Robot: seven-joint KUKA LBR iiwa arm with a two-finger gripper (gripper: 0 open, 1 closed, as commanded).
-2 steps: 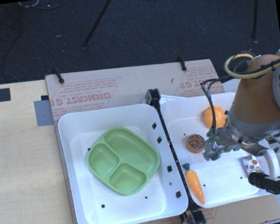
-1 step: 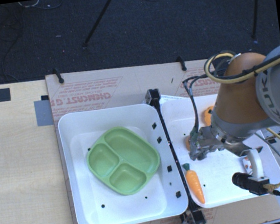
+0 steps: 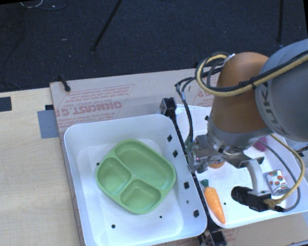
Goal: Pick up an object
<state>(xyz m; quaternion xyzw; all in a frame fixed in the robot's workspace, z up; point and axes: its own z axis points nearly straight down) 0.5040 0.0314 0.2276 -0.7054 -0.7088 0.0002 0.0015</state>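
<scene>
A pale wooden desk [image 3: 22, 195], with dark carpet [image 3: 129, 26] behind it, carries a cardboard sheet [image 3: 111, 100] and two white bins. The left bin [image 3: 84, 152] holds a green divided plate [image 3: 136, 176]. In the right bin [image 3: 235, 216] a carrot [image 3: 214, 205] and a spotted box [image 3: 277, 180] lie under the arm [image 3: 242, 101], which hides much there; whether it grips anything cannot be told.

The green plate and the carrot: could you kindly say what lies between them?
In the camera view, just bare bin floor and the bins' adjoining rims separate green plate and carrot.

Left bin [image 3: 101, 235] free only around the green plate [image 3: 136, 176] — arm [image 3: 243, 107] and carrot [image 3: 214, 205] crowd the right bin [image 3: 239, 215].
</scene>
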